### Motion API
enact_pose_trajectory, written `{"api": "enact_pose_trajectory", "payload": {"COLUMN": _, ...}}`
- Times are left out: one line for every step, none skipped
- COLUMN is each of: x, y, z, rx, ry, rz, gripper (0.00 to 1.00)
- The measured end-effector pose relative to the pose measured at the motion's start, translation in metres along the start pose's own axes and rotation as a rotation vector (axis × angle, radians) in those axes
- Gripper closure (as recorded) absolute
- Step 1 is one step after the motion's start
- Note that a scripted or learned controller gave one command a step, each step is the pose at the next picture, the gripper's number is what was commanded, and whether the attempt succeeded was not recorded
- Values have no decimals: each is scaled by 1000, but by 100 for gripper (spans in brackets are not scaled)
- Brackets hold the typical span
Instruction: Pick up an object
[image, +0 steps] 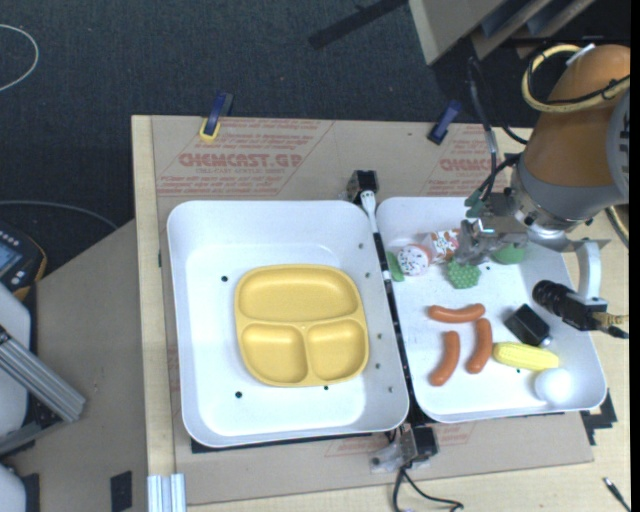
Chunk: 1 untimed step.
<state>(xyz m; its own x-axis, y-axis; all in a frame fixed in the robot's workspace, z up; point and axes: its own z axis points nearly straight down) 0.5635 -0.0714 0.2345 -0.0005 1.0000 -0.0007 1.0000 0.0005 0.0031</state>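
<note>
Several small toys lying in the right shallow white bin (592, 310). Hovering over its far part, the two-finger gripper (480, 238), open or closed impossible to tell. Sitting just near of it, a small green knobbly plastic toy (463, 273): probably light, stiff, slightly slippery; gripping across its narrow sides looking best. Crowding it: a white-and-green round ball (412, 260) to the left, a red-and-white packet (443, 243) beside that, and an orange-red plastic sausage (457, 312) nearer.
</note>
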Motion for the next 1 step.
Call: {"api": "enact_pose_trajectory", "payload": {"x": -2, "y": -1, "z": 21, "rx": 8, "ry": 1, "rz": 1, "gripper": 100}}
